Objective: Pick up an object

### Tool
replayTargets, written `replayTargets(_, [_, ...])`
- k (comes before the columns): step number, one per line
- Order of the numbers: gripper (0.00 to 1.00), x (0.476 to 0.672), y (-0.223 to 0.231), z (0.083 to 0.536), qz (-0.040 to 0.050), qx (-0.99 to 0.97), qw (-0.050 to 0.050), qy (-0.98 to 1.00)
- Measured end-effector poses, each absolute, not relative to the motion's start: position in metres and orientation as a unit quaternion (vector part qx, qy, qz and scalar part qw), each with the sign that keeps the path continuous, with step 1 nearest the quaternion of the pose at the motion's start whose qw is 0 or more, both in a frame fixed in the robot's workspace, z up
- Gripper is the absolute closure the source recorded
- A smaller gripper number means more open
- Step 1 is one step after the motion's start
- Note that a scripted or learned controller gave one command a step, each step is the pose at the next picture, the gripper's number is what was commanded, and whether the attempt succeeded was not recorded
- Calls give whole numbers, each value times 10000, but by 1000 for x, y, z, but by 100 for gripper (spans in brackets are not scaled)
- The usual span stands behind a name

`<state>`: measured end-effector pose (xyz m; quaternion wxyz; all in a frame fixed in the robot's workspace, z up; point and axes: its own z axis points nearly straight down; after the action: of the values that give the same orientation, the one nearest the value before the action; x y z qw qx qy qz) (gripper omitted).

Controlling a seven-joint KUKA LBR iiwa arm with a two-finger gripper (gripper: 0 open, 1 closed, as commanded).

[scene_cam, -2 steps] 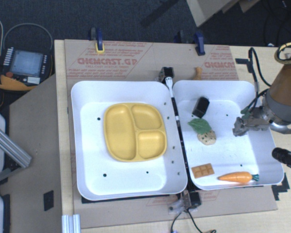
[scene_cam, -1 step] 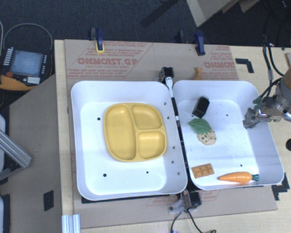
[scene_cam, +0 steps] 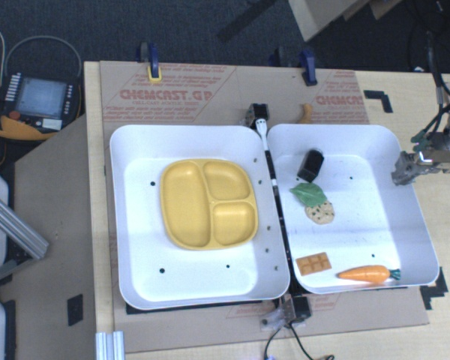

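Observation:
The right bin [scene_cam: 405,223] holds several small objects. A black block [scene_cam: 310,165] lies near its back. Just in front of that are a green leaf-shaped piece [scene_cam: 308,194] and a speckled cookie [scene_cam: 319,214]. A brown waffle square [scene_cam: 313,263] and an orange carrot [scene_cam: 366,274] lie along the front wall. My gripper [scene_cam: 409,168] hangs at the bin's right rim, to the right of all these objects and touching none of them.
The left bin [scene_cam: 135,223] holds a yellow divided plate [scene_cam: 208,202]. Blue clamps [scene_cam: 154,63] pin the cardboard sheet at the back of the bench. A small black fitting [scene_cam: 258,114] sits between the bins at the back.

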<state>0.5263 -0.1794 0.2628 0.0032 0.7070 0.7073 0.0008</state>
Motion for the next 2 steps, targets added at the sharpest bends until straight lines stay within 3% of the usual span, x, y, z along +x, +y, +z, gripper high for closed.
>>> replayTargets(1, [100,530,-120,255,4,7048,-18,7094])
replayTargets(2, [100,552,-72,253,13,7049,6,7093])
